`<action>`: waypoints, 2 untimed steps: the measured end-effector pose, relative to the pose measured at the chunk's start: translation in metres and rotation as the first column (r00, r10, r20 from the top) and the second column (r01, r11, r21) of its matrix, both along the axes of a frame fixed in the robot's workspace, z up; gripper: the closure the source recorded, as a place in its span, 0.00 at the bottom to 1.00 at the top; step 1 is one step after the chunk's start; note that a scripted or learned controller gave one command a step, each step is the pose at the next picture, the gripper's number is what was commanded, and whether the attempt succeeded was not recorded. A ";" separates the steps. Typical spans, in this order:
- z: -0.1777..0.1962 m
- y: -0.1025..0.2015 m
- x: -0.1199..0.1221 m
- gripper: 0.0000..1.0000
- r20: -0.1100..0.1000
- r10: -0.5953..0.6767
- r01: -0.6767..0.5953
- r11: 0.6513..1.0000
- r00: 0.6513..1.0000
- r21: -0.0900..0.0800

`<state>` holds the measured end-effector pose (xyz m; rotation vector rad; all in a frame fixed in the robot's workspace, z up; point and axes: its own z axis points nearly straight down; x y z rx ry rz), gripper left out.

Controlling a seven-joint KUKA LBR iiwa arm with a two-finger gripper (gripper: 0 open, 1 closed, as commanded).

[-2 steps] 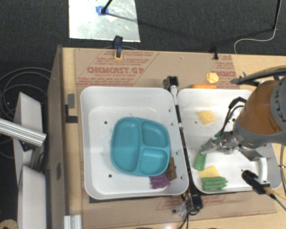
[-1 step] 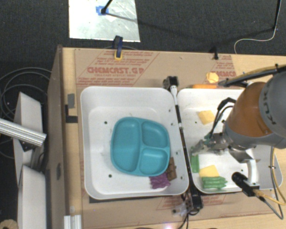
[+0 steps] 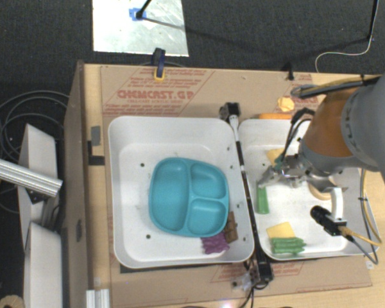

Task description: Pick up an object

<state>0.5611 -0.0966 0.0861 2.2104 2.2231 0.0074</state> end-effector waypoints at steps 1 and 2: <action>0.000 -0.023 0.077 0.00 0.002 0.001 -0.001 1.000 1.000 -0.002; 0.016 -0.022 0.078 1.00 0.011 0.006 -0.006 1.000 1.000 -0.002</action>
